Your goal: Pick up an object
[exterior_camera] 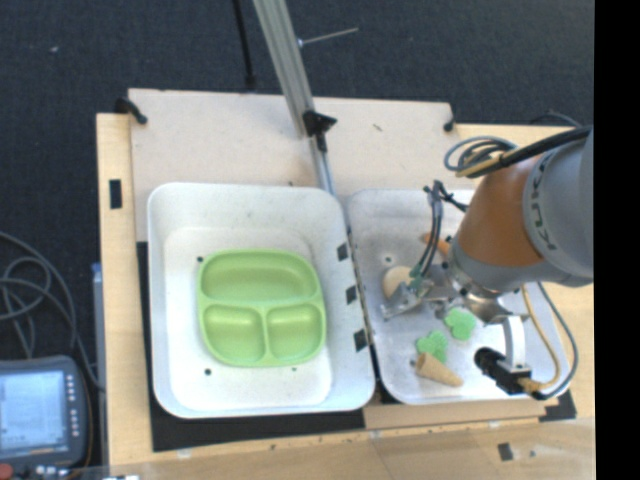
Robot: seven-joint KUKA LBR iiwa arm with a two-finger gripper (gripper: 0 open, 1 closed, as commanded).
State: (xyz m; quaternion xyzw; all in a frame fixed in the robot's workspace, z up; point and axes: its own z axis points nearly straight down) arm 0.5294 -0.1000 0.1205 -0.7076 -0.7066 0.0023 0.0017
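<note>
In the right bin (392,230), your gripper (398,301) sits beside a beige lump (396,280); I cannot tell its state, and it may nudge the lump away.

— What sort of place are we looking at?

— We'd call it a robotics lab. We see a plywood bench (270,128) on dark carpet (60,58), bearing two shallow white bins, the left bin (175,218) and the right bin (375,218), side by side.

— What else tells us so?

— We see an aluminium mast (283,48) slanting up from the bench's back, loose cables (30,278) on the floor at left, and a control pendant with a screen (40,413) in the bottom left corner. The grey and orange industrial arm (520,218) reaching over the right bin settles it for us.
</note>
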